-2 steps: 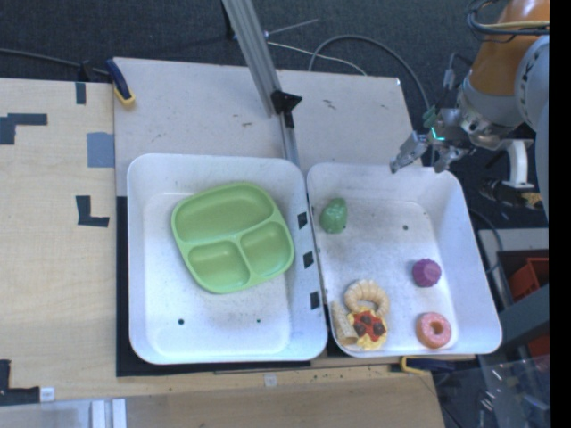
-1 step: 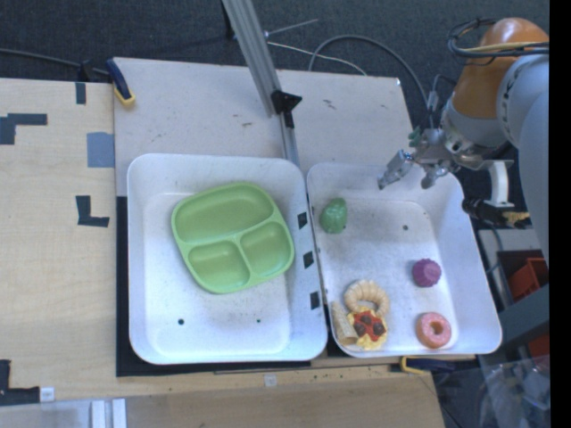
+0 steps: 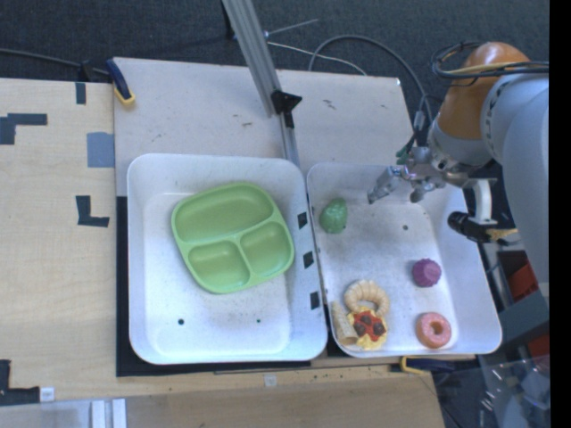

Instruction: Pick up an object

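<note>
While unlabelled, tool (image 3: 395, 188) hovers near green ball (image 3: 335, 216).

No text, label, brand or number can be read anywhere. The dark marks on the surface (image 3: 53, 266) at nine o'clock are plain shapes, not letters.

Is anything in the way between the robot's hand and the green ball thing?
Nothing visible is. The gripper hangs over the far end of the right bin, and the green object lies to its left on the bin floor, with bare white floor between them. The other toys lie nearer the camera.
</note>
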`<action>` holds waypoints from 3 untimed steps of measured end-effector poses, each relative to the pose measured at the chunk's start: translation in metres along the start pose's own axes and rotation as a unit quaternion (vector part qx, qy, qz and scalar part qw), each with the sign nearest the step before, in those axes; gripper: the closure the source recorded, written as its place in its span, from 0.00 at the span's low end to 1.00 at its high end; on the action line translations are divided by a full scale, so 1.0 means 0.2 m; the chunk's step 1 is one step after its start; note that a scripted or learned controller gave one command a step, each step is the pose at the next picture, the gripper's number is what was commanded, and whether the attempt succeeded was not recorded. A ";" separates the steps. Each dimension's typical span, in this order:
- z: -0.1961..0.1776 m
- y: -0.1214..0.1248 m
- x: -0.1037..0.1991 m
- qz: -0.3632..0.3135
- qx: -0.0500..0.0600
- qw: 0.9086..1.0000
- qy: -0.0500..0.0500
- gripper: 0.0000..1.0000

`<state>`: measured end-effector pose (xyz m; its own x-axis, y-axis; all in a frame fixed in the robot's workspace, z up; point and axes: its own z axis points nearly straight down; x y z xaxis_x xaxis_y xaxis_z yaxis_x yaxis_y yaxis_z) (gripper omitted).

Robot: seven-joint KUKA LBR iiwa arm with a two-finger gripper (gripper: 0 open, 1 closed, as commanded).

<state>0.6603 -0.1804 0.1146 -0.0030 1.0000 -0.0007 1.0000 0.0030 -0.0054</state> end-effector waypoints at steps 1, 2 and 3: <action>0.14 0.00 0.01 0.000 -0.001 1.000 0.000 0.00; 0.08 0.00 0.01 -0.001 -0.002 1.000 -0.001 1.00; -0.17 0.00 0.06 0.000 -0.005 1.000 0.000 1.00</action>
<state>0.6604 -0.1680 0.1483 -0.0029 1.0000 -0.0004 1.0000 0.0029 0.0040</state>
